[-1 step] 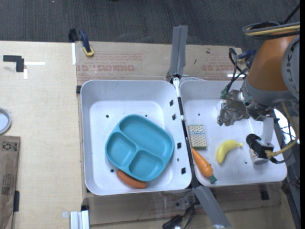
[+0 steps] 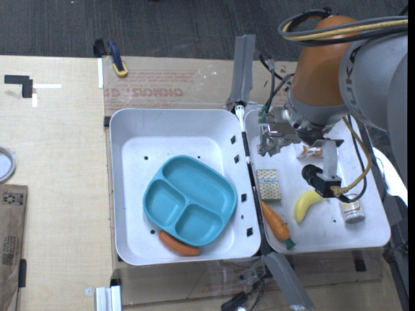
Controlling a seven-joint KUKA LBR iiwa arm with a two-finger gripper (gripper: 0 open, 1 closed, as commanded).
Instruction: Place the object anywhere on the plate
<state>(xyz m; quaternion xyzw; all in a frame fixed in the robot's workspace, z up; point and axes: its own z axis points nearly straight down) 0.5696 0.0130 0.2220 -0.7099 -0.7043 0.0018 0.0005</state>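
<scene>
A blue three-section plate [image 2: 188, 199] lies in the left bin [image 2: 123, 173] with nothing on it. An orange-red sausage [image 2: 179, 243] rests on the bin floor against the plate's near edge. My gripper [image 2: 271, 142] hangs over the far left part of the right bin [image 2: 327, 238], just above a yellowish speckled block [image 2: 268, 184]. Nothing shows in its grasp. A carrot [image 2: 275, 221] and a banana [image 2: 307, 205] lie nearer the front of that bin.
A small can [image 2: 352, 211] stands at the right bin's right side. A black part of the arm's cabling [image 2: 319, 177] hangs above the banana, and a white and red item [image 2: 310, 151] lies partly under the wrist. The bins' shared wall [image 2: 249, 173] runs between plate and gripper.
</scene>
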